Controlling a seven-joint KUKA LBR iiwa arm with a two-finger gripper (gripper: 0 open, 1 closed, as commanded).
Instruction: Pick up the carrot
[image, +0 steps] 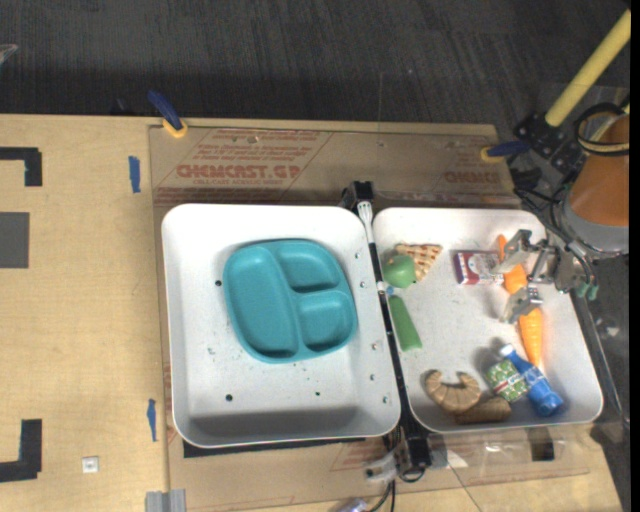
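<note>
The carrot (534, 336) lies in the right bin (440, 300) near its right wall, its pointed end toward the front. My gripper (521, 272) hangs just behind the carrot, reaching in from the right. Its fingers (516, 243) stand spread, so it is open. A small orange piece (513, 279) shows between them; I cannot tell whether it is part of the carrot or a separate thing. The lower fingertip is right at the carrot's thick end.
The right bin also holds a blue bottle (533, 384), a green can (505, 378), a croissant (455, 390), a green stick (405, 322), a green ball (400, 270), a waffle wedge (421, 257) and a packet (470, 266). A teal divided plate (290, 298) sits in the left bin (200, 380).
</note>
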